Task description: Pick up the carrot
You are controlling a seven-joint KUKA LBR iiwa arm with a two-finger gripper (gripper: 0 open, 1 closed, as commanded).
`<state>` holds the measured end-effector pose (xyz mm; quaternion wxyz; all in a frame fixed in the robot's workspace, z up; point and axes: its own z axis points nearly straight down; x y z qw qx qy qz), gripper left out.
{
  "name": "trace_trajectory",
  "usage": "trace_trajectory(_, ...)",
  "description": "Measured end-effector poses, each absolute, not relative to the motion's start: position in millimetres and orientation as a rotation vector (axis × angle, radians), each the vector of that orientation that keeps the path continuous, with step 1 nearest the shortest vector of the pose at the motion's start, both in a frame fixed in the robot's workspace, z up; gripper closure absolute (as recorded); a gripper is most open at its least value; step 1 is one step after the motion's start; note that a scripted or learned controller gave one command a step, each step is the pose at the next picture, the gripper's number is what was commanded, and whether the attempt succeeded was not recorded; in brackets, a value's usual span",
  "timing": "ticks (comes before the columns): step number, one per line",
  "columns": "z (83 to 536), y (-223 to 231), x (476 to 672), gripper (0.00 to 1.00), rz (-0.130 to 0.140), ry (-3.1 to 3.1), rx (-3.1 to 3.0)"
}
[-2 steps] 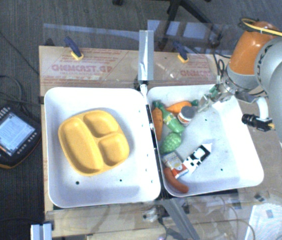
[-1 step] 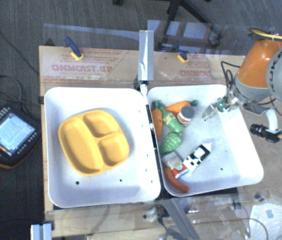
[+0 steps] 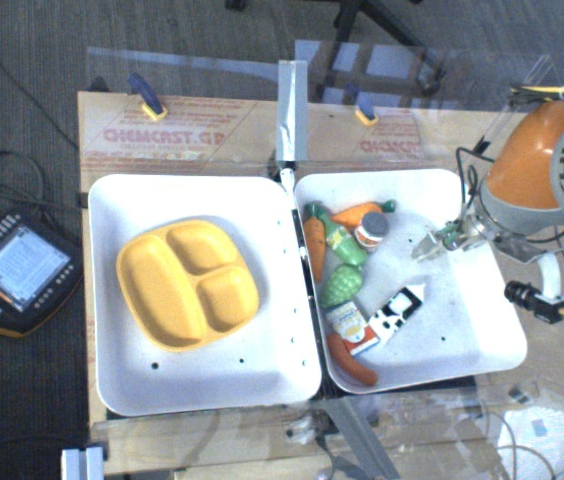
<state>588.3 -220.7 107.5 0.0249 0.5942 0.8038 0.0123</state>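
The carrot (image 3: 315, 246) lies along the left wall of the right bin (image 3: 482, 333), at about nine o'clock there, a second orange carrot (image 3: 357, 213) at eleven. The end effector (image 3: 440, 240) hovers at three o'clock, well apart, nothing between its fingers; whether they are spread I cannot tell. The left bin (image 3: 122, 368) holds a yellow tray (image 3: 189, 283). Red lettering on the surface (image 3: 162, 136) reads roughly "CHEMCAST".

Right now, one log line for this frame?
task: pick carrot | gripper: right bin, apart from carrot | carrot: right bin's left wall, untouched | yellow tray: left bin
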Motion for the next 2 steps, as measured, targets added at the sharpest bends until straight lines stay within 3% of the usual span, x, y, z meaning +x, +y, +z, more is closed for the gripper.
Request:
trace_trajectory(1,108.9,-220.9,554.6,1.00,0.047,2.351,1.997)
trace_trajectory(2,108.9,-221.5,541.2,1.00,0.048,2.329,2.021)
